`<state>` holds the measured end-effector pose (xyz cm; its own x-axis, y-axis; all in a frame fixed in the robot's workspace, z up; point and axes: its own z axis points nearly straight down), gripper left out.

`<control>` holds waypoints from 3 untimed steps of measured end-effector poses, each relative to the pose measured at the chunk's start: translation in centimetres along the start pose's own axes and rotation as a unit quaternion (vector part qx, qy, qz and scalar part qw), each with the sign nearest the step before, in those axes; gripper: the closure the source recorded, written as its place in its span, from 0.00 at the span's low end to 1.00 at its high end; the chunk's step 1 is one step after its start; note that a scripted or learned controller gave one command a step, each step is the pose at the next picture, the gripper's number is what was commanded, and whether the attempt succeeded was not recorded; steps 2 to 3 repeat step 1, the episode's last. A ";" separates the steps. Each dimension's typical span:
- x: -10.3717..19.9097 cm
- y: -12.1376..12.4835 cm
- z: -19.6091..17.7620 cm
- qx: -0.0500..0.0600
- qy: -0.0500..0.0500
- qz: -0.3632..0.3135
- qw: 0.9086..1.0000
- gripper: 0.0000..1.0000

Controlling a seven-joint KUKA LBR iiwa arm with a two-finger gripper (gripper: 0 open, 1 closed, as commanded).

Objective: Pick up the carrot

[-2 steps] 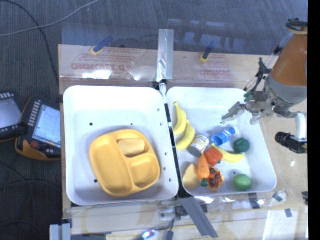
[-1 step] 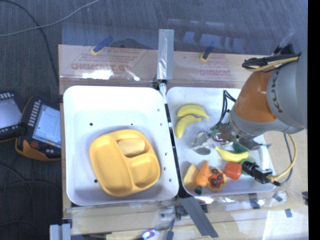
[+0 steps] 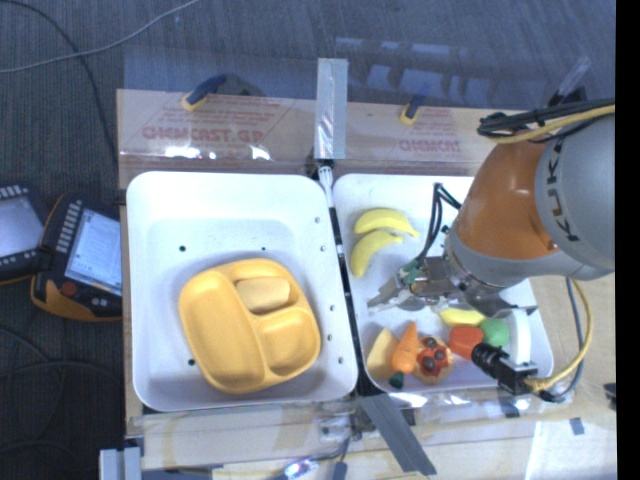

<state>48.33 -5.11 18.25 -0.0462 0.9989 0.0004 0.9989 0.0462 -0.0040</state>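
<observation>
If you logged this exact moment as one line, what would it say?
task: pick up carrot | gripper: above right bin, near bananas | carrot: lying in bin, not held

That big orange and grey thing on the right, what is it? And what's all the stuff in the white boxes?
It is a robot arm, and a computer program moves it. One camera looks down on the bench from above. At the arm's end is a metal claw for grabbing things; here it hovers over the right bin, and nothing shows between its fingers. That bin holds toy food: two bananas, and near the front a small orange carrot, which the robot is supposed to pick up, beside a few other colourful pieces. The left bin holds a yellow tray with compartments.
</observation>
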 end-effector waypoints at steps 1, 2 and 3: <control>-1.6 -0.1 0.0 0.000 0.000 -0.074 0.997 0.00; -1.6 -0.1 0.0 0.000 0.000 -0.074 0.997 0.00; -1.6 -0.1 0.0 0.000 0.000 -0.074 0.997 0.00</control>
